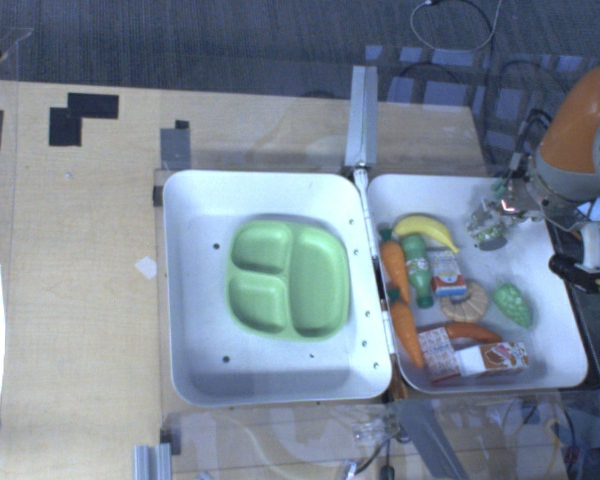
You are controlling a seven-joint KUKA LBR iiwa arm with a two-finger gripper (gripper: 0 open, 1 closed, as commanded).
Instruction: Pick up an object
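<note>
The right bin [570, 353] holds several toy foods: a yellow banana [426, 229], two orange carrots [394, 269] along its left wall, a green bottle [418, 265], a small can [444, 273], a green leafy piece [513, 304], a round cracker [464, 304], a sausage [472, 332] and a printed box [473, 355]. My gripper [489, 224] hangs over the bin's upper right part, above bare floor to the right of the banana. I see nothing held in it.
The left bin [195, 368] holds a green divided plate [288, 279]. A metal post [362, 118] stands at the back between the bins. Cables lie behind the right bin. The wooden bench [70, 298] stretches to the left.
</note>
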